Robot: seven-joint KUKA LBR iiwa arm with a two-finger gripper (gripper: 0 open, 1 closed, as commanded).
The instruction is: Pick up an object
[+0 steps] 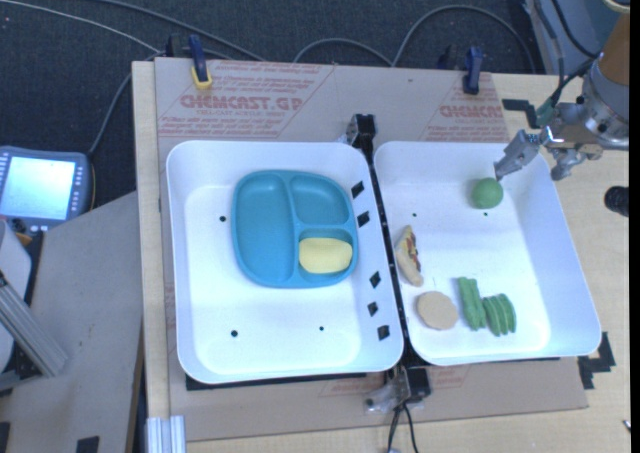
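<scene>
My gripper [537, 162] hangs over the far right corner of the right bin [560, 241], its two fingers spread apart with nothing between them. A green ball [487, 193] lies just below and left of the left fingertip [512, 163]. Nearer the front of that bin lie a tan curved piece [408, 254], a round beige disc [437, 310] and green leafy pieces [486, 305]. In the left bin [200, 271] a blue divided plate [293, 228] holds a yellow lump [326, 254].
A black divider with clips [368, 231] runs between the bins. Cardboard [250, 96] lies under them, held by blue clamps [199, 63]. Cables cross the dark floor behind, and a screen device [40, 186] sits at the left.
</scene>
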